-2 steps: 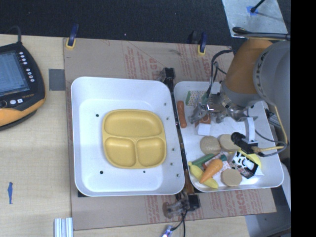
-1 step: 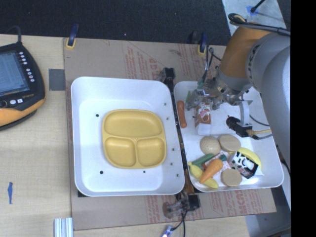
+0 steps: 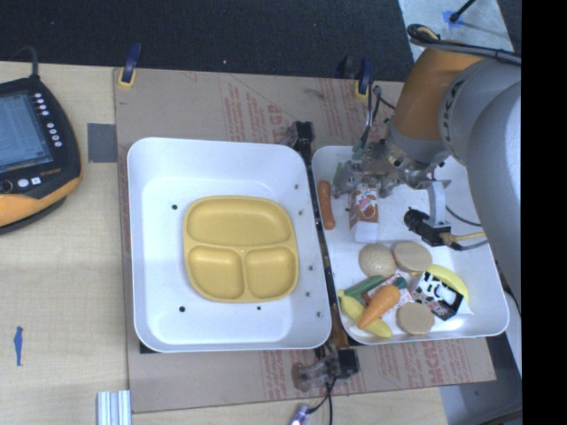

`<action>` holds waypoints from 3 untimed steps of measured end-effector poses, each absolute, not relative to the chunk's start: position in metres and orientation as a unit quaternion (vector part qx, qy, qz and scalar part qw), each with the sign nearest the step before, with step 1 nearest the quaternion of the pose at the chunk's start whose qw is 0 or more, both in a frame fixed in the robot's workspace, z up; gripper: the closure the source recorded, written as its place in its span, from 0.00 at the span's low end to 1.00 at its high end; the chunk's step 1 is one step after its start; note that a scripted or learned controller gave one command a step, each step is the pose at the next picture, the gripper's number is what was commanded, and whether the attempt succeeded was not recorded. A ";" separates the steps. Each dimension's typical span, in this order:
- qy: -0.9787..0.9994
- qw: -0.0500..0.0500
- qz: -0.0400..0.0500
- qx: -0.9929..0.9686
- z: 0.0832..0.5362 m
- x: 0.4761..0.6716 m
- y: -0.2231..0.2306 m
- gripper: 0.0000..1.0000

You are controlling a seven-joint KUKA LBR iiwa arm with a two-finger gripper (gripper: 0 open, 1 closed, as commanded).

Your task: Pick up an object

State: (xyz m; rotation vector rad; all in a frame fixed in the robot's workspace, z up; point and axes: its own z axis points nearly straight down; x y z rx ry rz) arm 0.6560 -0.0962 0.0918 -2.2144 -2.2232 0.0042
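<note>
Hovering end effector (image 3: 368, 177) over right bin (image 3: 478, 321), finger state unclear, carton (image 3: 364, 212) upright beneath

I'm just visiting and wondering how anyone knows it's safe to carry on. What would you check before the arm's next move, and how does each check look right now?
1. Tool is over the right bin, where the toys lie: ok.
2. Something is under the tool to take: ok, a small white and red carton sits just below it.
3. Carton is actually gripped: cannot tell, the wrist hides the contact.
4. Neighbours leave room: not ok, a sausage lies close beside the carton.
5. A place to set things down: ok, the yellow divided plate lies in the left bin.
</note>
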 end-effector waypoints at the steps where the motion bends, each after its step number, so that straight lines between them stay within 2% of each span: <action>1: -0.709 0.001 0.001 -0.706 0.098 0.656 -0.092 0.00; 2: -0.709 0.001 0.002 -0.706 0.092 0.635 -0.101 0.00; 3: -0.709 0.002 0.003 -0.705 0.102 0.635 -0.102 1.00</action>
